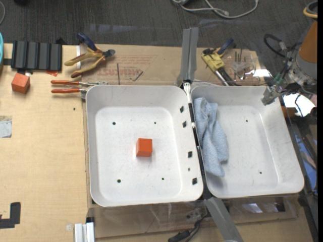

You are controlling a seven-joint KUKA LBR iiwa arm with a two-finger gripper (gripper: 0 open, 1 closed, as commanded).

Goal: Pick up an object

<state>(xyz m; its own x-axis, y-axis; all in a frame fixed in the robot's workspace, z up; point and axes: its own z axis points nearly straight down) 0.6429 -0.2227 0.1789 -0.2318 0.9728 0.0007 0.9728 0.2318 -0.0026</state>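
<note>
I see the gripper above the right bin's upper right rim; jaw state unclear to me. Orange cube lies mid left bin, well apart. Grey cloth lies along the right bin's left side.

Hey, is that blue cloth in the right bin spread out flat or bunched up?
Bunched up. The cloth lies crumpled in a long strip along the right bin's left wall.

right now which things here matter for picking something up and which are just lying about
For the job:
- small orange cube in the left white bin
- crumpled light blue cloth in the right white bin
- gripper over the right bin's far right corner

Lying about:
- second orange block
- pliers
- clamps
</note>
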